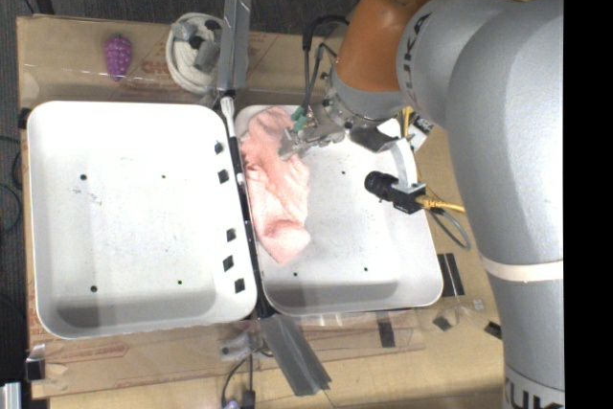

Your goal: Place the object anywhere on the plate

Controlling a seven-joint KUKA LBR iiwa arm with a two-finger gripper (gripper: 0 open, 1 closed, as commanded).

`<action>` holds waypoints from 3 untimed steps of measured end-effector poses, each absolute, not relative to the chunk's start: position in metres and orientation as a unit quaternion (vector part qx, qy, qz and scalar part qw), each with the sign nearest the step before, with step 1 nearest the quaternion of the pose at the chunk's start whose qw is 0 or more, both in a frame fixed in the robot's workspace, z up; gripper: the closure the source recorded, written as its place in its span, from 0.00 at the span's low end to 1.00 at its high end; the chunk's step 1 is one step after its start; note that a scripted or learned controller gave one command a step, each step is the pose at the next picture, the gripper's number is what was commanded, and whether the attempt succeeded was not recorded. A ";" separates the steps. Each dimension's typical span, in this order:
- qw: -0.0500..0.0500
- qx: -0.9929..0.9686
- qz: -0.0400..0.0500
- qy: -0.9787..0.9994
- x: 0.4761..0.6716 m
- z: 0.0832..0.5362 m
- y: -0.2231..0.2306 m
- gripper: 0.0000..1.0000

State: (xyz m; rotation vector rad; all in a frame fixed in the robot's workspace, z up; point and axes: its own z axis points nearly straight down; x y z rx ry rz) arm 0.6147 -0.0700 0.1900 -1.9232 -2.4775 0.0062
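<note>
**A:** What lies closest to the camera?

**B:** The near edge of the wooden bench (144, 350), with a grey metal bar (292, 354) angled across it between the two bins. Above that sit two shallow white bins side by side. The left bin (124, 215) has only a few small dark dots on its floor. The right bin (354, 244) holds a pink cloth (276, 192).

**A:** Where is the cloth exactly?

**B:** It lies crumpled along the right bin's left side, just beside the divider between the bins, running from the bin's far corner down toward its middle.

**A:** And the robot?

**B:** The big grey arm (488, 129) fills the right side, with its orange band (378, 38) above the wrist. The gripper (299, 141) is down at the far end of the cloth, touching its top edge. I cannot tell how its tips are set; they are too small and blend into the fabric. A small black part (388, 187) hangs off the wrist over the bin.

**A:** Anything farther back?

**B:** On the bench beyond the left bin, a coil of white cord (194, 53) and, to its left, a small purple bunch of grapes (118, 56).
</note>
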 end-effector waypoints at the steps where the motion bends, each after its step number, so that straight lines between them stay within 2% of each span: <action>1: 0.002 -0.610 0.001 -0.793 0.615 0.231 -0.070 1.00; 3: 0.002 -0.250 0.001 -0.968 0.555 0.214 0.005 1.00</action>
